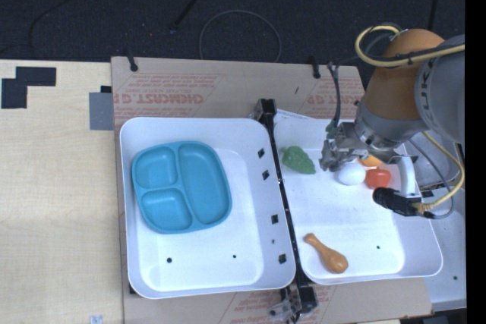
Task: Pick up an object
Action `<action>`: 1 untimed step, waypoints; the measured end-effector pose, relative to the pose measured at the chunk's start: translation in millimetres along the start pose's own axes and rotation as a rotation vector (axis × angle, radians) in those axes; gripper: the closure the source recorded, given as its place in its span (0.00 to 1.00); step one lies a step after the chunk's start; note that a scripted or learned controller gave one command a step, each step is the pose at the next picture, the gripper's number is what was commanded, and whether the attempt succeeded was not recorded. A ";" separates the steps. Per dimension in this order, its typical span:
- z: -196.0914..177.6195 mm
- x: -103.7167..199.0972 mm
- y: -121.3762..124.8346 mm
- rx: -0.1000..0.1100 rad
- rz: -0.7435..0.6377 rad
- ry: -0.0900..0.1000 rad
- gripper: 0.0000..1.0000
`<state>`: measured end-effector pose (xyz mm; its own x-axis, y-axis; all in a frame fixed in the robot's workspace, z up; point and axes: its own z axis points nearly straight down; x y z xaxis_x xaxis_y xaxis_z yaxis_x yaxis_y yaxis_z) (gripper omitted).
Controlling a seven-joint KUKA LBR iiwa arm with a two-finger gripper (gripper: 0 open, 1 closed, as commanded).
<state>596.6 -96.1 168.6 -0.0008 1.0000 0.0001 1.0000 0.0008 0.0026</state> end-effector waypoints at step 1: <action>-53.3 -1.2 1.2 -0.001 0.000 -0.001 1.00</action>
<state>597.6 -97.3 221.9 -0.0005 1.0000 -0.0005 1.0000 0.0005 0.0035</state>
